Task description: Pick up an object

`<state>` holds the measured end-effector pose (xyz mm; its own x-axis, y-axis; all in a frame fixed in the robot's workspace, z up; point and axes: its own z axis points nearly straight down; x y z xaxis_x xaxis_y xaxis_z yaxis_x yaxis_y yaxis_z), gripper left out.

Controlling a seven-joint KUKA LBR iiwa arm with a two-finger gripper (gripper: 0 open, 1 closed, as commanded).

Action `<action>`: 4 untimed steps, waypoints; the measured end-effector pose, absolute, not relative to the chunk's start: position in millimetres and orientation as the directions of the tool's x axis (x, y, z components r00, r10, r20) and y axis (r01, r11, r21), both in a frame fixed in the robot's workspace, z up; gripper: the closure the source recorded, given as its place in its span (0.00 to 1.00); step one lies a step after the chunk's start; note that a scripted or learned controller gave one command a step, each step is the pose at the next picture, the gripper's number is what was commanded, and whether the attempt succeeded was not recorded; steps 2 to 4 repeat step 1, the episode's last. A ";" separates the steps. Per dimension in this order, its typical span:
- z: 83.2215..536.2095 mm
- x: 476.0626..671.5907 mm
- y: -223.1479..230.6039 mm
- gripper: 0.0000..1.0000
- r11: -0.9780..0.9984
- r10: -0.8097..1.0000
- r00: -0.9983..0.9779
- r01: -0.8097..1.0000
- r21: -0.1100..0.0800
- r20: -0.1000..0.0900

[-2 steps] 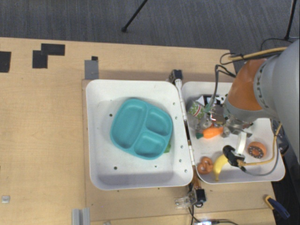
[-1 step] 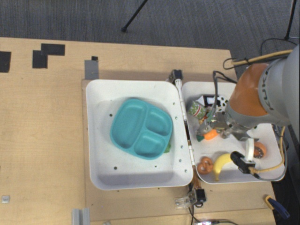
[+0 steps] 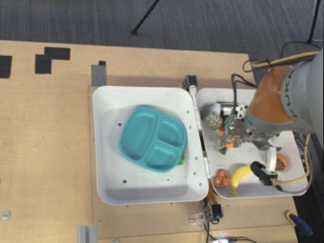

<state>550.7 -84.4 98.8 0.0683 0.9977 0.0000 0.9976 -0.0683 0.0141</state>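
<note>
Right bin (image 3: 298, 148): banana (image 3: 240, 176) below end effector (image 3: 230, 135)

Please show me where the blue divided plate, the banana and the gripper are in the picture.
blue divided plate (image 3: 153, 138): camera view, on the ridge between its compartments.
banana (image 3: 240, 176): camera view, on the middle of its curved body.
gripper (image 3: 230, 135): camera view, at its lower end, over the right bin.

Teal plate (image 3: 153, 138) smooth matt plastic; white bins (image 3: 104, 151) glossy plastic; bench (image 3: 45, 151) pale matt wood.

Even overhead light, mildly soft focus
</note>
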 end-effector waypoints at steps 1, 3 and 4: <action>185.7 572.9 -50.6 1.00 -0.123 0.992 0.123 0.992 0.005 0.001; 185.7 572.9 -50.6 1.00 -0.123 0.992 0.123 0.992 0.005 0.001; 185.7 572.9 -50.6 1.00 -0.123 0.992 0.123 0.992 0.005 0.001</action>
